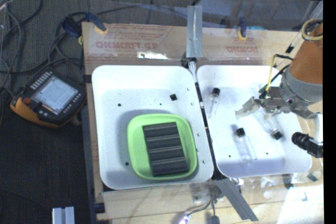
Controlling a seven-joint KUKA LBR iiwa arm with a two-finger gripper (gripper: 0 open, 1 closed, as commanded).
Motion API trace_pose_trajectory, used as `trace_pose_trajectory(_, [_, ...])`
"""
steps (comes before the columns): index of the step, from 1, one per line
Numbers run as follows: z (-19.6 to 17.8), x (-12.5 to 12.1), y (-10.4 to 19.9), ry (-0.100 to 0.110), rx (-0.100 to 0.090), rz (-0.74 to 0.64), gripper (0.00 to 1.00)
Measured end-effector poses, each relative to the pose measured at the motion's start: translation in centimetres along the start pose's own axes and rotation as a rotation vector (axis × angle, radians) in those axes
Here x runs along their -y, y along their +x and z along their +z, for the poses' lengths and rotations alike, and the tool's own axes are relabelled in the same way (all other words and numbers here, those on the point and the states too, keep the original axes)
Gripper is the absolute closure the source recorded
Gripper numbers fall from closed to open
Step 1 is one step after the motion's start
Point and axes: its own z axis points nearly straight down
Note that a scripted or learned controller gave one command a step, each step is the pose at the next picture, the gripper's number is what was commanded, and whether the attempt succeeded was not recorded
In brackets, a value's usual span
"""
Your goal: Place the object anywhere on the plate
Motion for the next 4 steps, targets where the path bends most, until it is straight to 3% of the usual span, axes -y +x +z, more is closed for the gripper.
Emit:
trace_pose_trajectory(1, [0.5,-1.3,5.2,0.002,0.002,-0.033,0.00])
trace_pose_trajectory(2, [-12.5,1.8,7.2,-0.001,0.003,-0.027,0.00])
trace_pose_trajectory(3, [-12.2,0.1,11.5,0.000,0.003,-0.007,0.00])
trace_pose_trajectory(4, [-15.5,-0.9,17.7,-0.001,0.002,0.023,0.00])
